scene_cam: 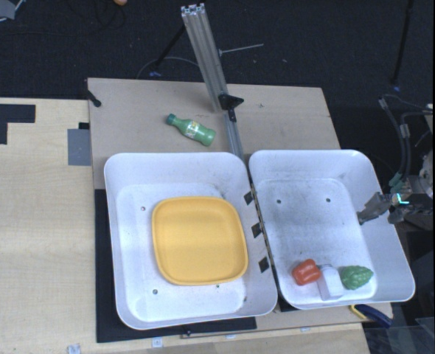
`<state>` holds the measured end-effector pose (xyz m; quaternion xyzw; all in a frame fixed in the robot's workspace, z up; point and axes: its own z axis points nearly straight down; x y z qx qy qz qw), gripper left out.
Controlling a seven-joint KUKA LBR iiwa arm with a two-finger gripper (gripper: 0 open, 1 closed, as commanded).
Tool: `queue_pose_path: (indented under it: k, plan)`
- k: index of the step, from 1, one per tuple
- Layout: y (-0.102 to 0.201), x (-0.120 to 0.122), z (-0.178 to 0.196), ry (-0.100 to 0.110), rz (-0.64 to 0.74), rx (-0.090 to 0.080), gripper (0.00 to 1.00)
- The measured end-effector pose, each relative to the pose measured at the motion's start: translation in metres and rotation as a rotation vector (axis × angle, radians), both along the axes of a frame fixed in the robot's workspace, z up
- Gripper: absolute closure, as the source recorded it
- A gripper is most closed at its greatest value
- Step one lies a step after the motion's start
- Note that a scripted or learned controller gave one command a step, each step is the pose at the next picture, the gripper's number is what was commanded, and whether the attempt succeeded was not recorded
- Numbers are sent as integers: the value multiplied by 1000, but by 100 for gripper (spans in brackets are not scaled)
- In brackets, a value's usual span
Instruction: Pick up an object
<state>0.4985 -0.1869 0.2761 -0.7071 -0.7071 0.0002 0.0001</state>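
The left bin (122,198) holds a yellow square plate (200,240), lying flat near the bin's middle. Behind this bin, at about twelve o'clock from the plate, a green bottle (192,129) lies on its side on the worktop (291,116), outside both bins. The right bin (313,198) touches the left one along their shared edge. Its contents sit at its five o'clock corner: a red pepper (306,272), then a small white object (329,282) just beside it, then a green leafy piece (356,276). The gripper (383,206) hangs at the right bin's three o'clock rim, apart from these things; whether its jaws are open or closed, I cannot tell.
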Motion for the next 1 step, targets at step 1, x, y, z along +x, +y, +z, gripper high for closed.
queue_pose_path:
  k: [1]
  plan:
    - [0, 0, 0, 0, 0, 0, 0]
